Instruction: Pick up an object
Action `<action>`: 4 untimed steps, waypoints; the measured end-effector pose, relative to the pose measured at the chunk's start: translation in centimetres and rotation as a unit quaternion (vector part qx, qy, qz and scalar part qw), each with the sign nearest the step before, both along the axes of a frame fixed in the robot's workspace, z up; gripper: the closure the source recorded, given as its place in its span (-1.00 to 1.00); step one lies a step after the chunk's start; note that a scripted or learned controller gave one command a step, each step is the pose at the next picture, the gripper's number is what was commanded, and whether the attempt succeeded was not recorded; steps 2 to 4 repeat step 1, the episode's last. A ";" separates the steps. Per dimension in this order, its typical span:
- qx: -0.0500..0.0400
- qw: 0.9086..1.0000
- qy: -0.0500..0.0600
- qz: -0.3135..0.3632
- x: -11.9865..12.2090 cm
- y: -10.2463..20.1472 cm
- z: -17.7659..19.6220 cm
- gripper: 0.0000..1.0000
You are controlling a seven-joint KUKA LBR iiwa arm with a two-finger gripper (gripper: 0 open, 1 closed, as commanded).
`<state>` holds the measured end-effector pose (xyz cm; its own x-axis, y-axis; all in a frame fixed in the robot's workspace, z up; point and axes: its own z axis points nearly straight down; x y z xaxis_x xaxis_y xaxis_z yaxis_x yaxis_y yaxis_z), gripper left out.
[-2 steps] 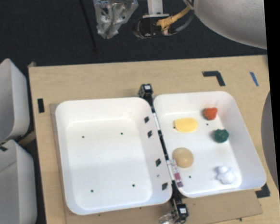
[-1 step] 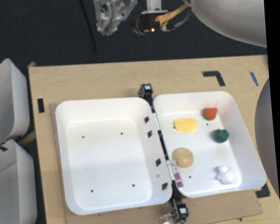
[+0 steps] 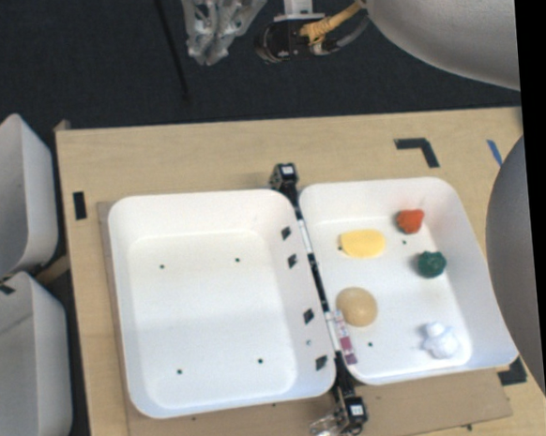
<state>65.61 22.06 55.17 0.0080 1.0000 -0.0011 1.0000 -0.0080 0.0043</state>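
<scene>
Yellow object (image 3: 363, 244) mid-bin, clear of walls

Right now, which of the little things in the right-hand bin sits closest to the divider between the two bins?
The tan round object. It lies right beside the divider, while the yellow object sits a bit farther off and the red, green and white ones lie toward the bin's far side.

One fixed camera looks down at a slant from above the counter (image 3: 202, 152), far enough to frame both white bins (image 3: 130, 308) side by side.
</scene>
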 end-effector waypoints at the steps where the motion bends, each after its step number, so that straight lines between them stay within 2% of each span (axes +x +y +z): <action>1: -0.002 1.000 0.006 0.003 2.3 0.0 -9.2 1.00; 4: -0.002 1.000 0.006 0.003 2.3 0.0 -9.2 1.00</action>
